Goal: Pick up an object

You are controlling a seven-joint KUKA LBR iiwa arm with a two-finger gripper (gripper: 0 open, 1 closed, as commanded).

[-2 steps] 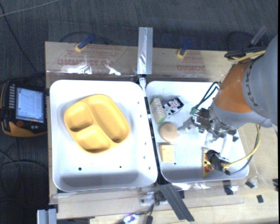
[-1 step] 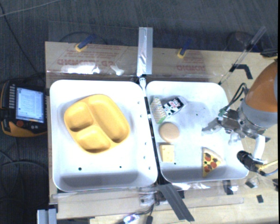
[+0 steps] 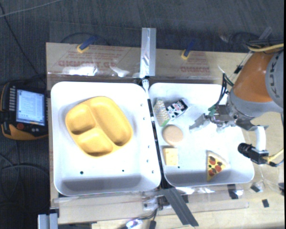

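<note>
Claw (image 3: 200, 123) tips seemingly blurred above right bin (image 3: 200, 173).

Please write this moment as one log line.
gripper: over right bin, holds nothing | nearest: round cookie | yellow tray: left bin

The bench (image 3: 219, 61) is carrying 2 white bins. The left bin (image 3: 57, 175) and right bin (image 3: 238, 175) are sitting side by side, touching.
</note>
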